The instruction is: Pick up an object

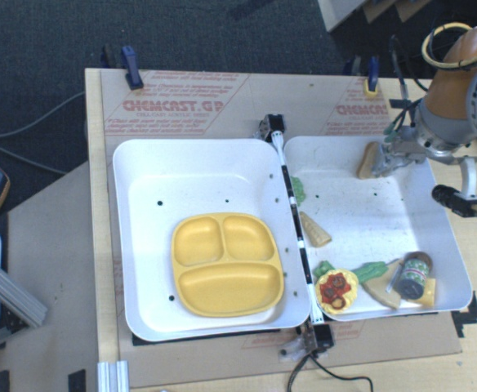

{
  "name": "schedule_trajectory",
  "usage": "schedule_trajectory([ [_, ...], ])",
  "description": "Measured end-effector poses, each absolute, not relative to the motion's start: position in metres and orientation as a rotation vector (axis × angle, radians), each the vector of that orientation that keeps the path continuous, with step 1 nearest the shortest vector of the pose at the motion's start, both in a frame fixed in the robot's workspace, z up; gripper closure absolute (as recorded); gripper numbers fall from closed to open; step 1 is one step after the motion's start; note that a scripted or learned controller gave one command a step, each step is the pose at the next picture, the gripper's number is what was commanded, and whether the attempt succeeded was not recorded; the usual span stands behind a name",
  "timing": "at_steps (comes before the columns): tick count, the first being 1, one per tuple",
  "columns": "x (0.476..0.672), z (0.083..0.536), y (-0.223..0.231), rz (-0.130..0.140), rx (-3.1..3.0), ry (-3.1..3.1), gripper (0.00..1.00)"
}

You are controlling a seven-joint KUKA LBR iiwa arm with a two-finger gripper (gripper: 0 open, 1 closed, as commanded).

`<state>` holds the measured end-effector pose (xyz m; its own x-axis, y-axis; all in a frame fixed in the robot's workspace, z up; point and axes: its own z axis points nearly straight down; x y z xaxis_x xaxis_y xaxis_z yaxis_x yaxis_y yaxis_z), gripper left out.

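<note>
My gripper (pixel 385 158) hangs over the far right corner of the right bin (pixel 434 219), on the grey arm with its orange band (pixel 459 72). A small tan object (pixel 367 162) sits right against the gripper's left side; whether it is gripped is unclear. Along the right bin's near edge lie a toy pizza slice (pixel 336 289), a green piece (pixel 369 270), a dark can (pixel 412 274) and a tan-yellow wedge (pixel 383 291). A tan wedge (pixel 314 231) and a small green piece (pixel 297 190) lie by the divider.
A yellow divided plate (pixel 226 264) lies in the left bin (pixel 140 178). A black rail (pixel 291 211) runs between the bins. Blue clamps (pixel 130 66) hold the board at the back. Cables hang near the arm at the right.
</note>
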<state>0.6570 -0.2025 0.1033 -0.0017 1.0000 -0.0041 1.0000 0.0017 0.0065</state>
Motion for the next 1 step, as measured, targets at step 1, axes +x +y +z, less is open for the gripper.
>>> schedule_trajectory([
  [1,0.6325,0.2223,-0.1159,0.012,2.208,2.225,1.00],
])
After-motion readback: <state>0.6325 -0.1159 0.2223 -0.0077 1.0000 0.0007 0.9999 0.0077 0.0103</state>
